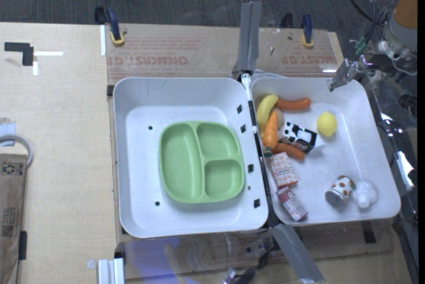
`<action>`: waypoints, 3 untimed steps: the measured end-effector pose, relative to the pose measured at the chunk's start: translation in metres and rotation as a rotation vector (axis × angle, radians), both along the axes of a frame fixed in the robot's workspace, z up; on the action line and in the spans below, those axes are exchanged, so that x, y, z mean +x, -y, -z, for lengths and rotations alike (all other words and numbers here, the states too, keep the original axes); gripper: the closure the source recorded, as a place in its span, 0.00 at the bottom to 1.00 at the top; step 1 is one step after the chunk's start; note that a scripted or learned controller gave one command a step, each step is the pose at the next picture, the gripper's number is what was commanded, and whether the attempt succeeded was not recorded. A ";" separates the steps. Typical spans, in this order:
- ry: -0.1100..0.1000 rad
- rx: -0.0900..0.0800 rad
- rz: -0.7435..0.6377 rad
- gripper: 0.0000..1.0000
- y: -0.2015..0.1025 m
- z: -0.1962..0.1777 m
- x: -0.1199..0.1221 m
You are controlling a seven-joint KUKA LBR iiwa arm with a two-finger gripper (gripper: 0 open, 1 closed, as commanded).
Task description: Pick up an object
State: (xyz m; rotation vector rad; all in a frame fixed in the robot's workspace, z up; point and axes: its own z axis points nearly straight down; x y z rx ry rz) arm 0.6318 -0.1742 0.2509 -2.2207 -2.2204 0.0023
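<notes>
The right bin (372, 113) holds several small items: a banana (267, 107), an orange sausage (293, 103), a lemon (326, 123), a carrot (271, 131), a black-and-white toy (297, 135), a pale red box (283, 170), a small red packet (292, 204), a spotted cup (340, 190) and a white ball (365, 194). My gripper (345, 72) hangs at the bin's far right corner, above the rim. It is apart from every item, the lemon being the closest. Nothing shows in it.
The left bin (133, 143) holds a green divided plate (201, 161). A metal divider (249, 30) stands between the bins at the back. Blue and yellow clamps (115, 29) pin cardboard behind the bins. A brown paper bag (12, 200) lies far left.
</notes>
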 end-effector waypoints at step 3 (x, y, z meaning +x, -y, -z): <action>0.001 0.002 0.054 1.00 0.037 0.150 -0.020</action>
